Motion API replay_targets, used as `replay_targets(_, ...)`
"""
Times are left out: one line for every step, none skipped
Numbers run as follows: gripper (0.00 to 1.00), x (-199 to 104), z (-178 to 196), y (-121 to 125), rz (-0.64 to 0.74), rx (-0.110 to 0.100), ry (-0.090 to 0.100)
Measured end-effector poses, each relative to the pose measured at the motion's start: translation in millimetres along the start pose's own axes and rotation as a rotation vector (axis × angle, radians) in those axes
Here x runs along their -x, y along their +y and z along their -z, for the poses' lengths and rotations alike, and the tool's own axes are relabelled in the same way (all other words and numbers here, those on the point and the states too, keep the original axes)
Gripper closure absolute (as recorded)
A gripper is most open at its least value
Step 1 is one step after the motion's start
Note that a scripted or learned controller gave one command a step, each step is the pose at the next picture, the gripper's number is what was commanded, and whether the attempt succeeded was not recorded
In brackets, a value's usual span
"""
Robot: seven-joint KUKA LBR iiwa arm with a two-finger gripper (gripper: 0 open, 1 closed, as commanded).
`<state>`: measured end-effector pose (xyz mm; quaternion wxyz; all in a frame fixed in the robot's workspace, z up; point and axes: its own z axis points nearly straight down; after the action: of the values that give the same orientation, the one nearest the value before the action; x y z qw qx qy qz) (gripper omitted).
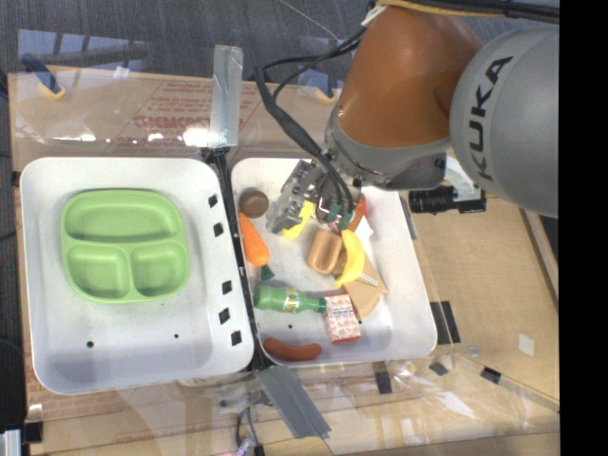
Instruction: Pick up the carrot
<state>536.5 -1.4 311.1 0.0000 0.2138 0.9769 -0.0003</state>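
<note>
- Grey arm [494,103] lettered KUKA; red print on the bench, unreadable
- Two white bins [38,283]; one green tray [123,243]
- One carrot [254,240] by right bin's left wall
- Gripper [296,200] nearby; finger state unclear

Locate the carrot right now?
Camera view: the carrot lies in the right bin, against its left wall, just below the brown round piece and above the green bottle.

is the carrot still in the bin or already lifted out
In the bin. The carrot lies flat on the right bin's floor by its left wall, apart from the hand.
</note>
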Motion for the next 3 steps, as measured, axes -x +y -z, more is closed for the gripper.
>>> replay_targets(1.00,-53,-9,20,0.275,0.000,0.000)
replay_targets(1.00,-50,-109,119,0.393,-0.003,0.009)
replay_targets(1.00,-18,-142,189,0.356,-0.001,0.003)
